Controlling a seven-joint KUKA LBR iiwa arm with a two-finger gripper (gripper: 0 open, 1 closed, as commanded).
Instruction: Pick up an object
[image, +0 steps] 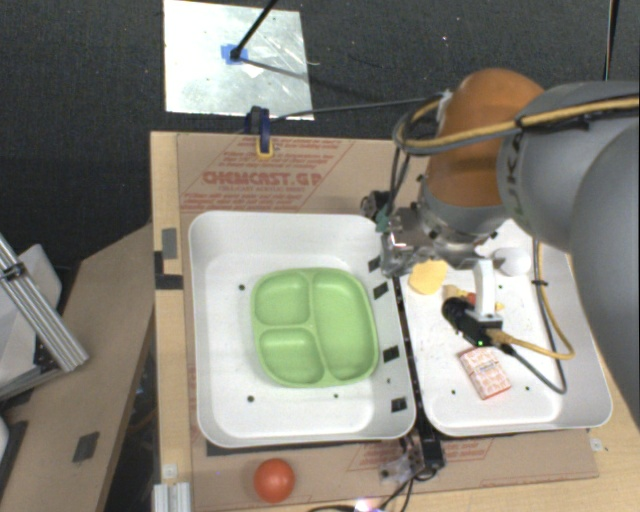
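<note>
My gripper (404, 254) hangs under the orange-banded wrist at the upper left corner of the right bin (560, 405), close to the wall shared with the left bin. A small yellow piece (428, 277) lies just below and right of the gripper; whether they touch I cannot tell. Nearer the front of the right bin lies a pink patterned box (485, 371). A white object (513, 263) peeks out from under the arm at the back of that bin.
The left bin (215, 330) holds a green divided plate (314, 326). An orange ball (273, 480) rests on the cardboard in front of the bins. A blue clamp (260, 128) grips the cardboard's back edge. The arm covers the right bin's back right.
</note>
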